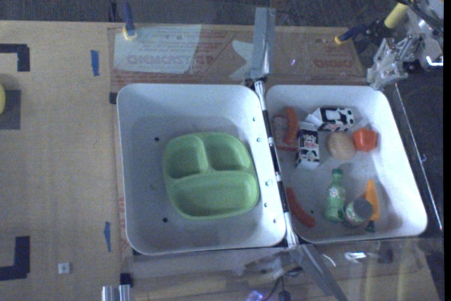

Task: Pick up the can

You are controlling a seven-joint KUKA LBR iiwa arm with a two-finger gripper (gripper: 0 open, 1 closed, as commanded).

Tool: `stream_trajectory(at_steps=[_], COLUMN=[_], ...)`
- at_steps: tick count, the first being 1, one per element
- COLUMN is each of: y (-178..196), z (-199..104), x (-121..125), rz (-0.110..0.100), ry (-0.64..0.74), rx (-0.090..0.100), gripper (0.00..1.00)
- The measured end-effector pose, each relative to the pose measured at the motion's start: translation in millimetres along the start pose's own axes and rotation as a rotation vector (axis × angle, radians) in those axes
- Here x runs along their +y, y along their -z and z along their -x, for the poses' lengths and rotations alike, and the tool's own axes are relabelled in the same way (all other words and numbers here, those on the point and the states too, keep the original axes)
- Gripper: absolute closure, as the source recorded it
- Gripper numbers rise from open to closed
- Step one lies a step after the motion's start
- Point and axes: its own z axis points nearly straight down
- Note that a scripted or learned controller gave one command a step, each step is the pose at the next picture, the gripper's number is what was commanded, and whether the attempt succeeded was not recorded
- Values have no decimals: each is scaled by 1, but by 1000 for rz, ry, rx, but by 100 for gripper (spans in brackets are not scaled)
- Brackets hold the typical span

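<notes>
Right bin (405, 173), near corner: can (359, 211), lid up, untouched, just beside a green bottle (335, 195) and an orange wedge (371, 198). Mid bin: red strip (301, 209), round bun (342, 146), two black-and-white cartons (308, 148). Left bin (134, 151): green divided tray (210, 174). Far right, beyond the bins: gripper (386, 68), well apart from the can; its grip state cannot be told. Task judged not yet begun; approach, grasp and lift all remain.
</notes>
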Motion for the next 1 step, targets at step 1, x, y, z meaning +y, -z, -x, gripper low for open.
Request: stream_trajectory(at_steps=[1], y=[72], z=[0], x=[-1], rz=[0], ry=[-11], rx=[0], gripper=[100])
